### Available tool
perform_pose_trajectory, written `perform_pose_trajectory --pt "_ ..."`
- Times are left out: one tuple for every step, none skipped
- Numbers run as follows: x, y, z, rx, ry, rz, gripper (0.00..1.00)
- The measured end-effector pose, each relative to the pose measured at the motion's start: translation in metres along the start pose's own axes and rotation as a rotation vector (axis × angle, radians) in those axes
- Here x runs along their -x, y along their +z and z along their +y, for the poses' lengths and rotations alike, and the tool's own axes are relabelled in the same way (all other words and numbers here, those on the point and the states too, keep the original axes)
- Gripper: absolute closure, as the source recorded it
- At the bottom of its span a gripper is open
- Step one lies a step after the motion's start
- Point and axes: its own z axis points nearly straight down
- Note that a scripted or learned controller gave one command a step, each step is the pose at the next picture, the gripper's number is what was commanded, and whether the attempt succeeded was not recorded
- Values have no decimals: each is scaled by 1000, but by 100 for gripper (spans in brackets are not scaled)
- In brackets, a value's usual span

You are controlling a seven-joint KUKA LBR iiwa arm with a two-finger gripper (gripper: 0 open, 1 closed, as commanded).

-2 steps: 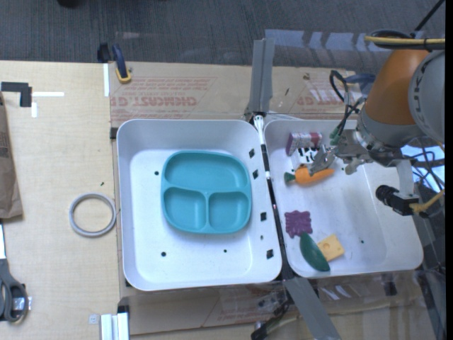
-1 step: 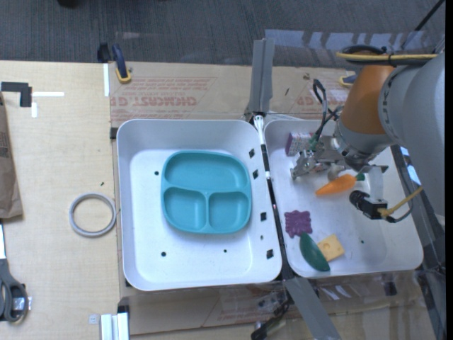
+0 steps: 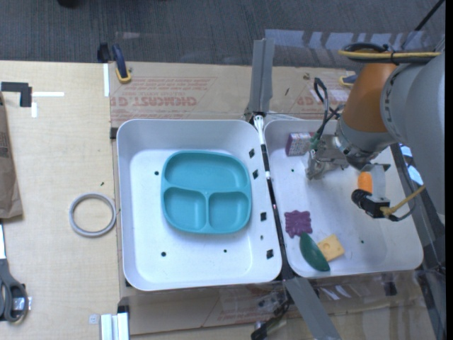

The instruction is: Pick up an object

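Observation:
My gripper [image 3: 316, 167] hangs low over the upper middle of the right bin [image 3: 333, 261], its fingers pointing down toward the bin floor. Just up and to the left of it lies a small purple and grey block [image 3: 298, 144], close to the fingers but apart from them. A purple jagged piece [image 3: 298, 222], a green oval object [image 3: 313, 253] and a yellow cheese-like wedge [image 3: 330, 247] lie together near the front of the same bin. Nothing shows between the fingers.
The left bin [image 3: 134, 211] holds a teal divided plate [image 3: 207, 192]. A grey ring [image 3: 93, 213] lies on the wooden bench to the left. The arm and its cables cover the right bin's far right side. A metal post [image 3: 260, 76] stands behind the bins' divide.

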Motion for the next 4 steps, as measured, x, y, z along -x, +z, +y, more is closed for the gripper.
perform_pose_trajectory --pt "-24 -94 36 4 104 0 100" --pt "-4 -31 46 15 277 2 100" --pt "43 -19 -26 60 386 11 100" --pt "53 -16 -21 48 353 16 100"
